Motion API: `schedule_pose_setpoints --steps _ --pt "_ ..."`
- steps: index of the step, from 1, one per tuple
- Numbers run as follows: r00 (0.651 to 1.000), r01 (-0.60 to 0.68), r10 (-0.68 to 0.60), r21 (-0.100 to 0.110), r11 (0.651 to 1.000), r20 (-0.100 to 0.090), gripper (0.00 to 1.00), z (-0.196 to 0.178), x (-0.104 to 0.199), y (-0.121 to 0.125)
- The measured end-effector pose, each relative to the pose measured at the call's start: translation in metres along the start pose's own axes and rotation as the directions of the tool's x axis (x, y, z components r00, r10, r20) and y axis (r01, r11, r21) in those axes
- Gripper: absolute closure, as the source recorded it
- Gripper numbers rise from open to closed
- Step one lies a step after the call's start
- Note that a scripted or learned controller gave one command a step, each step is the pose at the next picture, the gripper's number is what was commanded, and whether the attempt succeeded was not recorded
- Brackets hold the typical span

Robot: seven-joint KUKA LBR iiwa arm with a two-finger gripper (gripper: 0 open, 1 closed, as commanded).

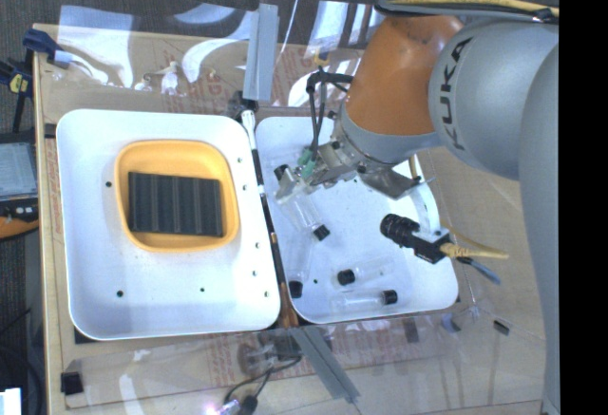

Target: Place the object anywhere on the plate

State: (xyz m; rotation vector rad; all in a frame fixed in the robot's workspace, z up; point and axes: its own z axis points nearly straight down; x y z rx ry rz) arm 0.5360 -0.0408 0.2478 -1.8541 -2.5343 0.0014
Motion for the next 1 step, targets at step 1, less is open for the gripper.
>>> schedule_pose_setpoints --steps 1 --pt "1.0 -0.001 0.001 0.0 1.0 0.0 0.0 0.0002 -0.0005 -0.0003"
